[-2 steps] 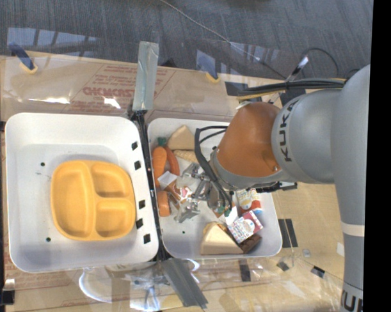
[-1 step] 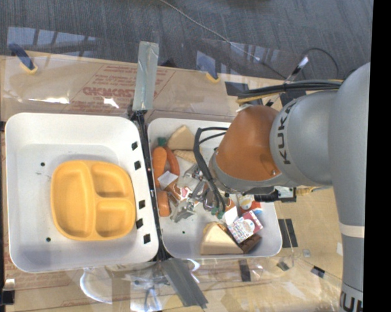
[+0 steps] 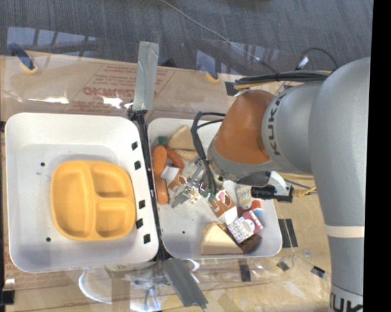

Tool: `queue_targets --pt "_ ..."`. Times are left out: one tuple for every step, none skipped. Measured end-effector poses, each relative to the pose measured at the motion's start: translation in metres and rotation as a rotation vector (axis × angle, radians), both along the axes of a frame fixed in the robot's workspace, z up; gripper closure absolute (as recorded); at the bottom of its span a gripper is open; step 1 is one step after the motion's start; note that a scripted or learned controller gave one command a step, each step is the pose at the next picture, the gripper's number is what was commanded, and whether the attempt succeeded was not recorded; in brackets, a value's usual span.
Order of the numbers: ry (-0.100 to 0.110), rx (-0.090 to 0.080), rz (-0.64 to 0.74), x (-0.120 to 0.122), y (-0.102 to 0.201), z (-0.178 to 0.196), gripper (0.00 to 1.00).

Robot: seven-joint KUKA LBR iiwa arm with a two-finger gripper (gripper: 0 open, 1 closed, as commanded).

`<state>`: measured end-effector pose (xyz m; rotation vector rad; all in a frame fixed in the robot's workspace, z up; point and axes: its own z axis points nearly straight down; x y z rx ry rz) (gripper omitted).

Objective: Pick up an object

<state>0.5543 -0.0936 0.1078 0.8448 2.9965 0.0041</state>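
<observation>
The right bin [image 3: 180, 238] holds a jumble of small objects: an orange carrot-like piece [image 3: 159, 162], a reddish sausage-like piece [image 3: 174, 158], a tan wedge [image 3: 217, 240], a beige slice [image 3: 181, 137], and several small printed packets [image 3: 243, 225]. My gripper [image 3: 189, 187] reaches down into the middle of this bin from the right, its metal fingers low among the items next to the orange and red pieces. Nothing is visibly held between them. The arm's orange wrist band [image 3: 242, 128] covers the bin's far right part.
The left bin [image 3: 30, 133] carries a yellow divided tray [image 3: 93, 198]. A taped divider [image 3: 145, 176] runs between the bins. Grey tape [image 3: 146, 73] and cardboard lie behind the bins; the bulky grey arm [image 3: 331, 125] fills the right side.
</observation>
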Motion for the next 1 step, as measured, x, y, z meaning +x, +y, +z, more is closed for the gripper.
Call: queue_targets --pt "0.020 0.003 -0.060 0.0321 -0.0678 0.0169 0.00"
